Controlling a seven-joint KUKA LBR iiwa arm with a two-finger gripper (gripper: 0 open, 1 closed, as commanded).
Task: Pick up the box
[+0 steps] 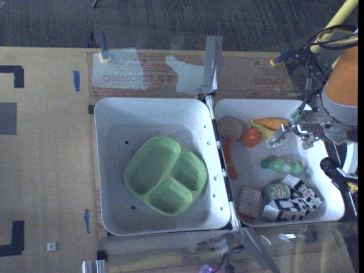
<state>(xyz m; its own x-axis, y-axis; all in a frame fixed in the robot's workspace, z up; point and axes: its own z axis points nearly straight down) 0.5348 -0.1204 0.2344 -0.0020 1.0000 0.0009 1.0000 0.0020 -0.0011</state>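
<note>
A black-and-white patterned box (294,202) lies on its side in the near right corner of the right bin (335,209). A green-labelled can (277,190) touches its left end. A smaller pinkish box (249,202) lies flat to the left of the can. My gripper (289,135) hangs over the far right part of this bin, well behind the patterned box, above the green bottle (282,165). It is open and nothing is between its fingers.
In the right bin there are also a carrot (272,122) on a banana, a tomato (251,137), a brown round item (230,127) and a long red piece (229,158) by the left wall. A green divided plate (165,175) lies in the left bin (114,124).
</note>
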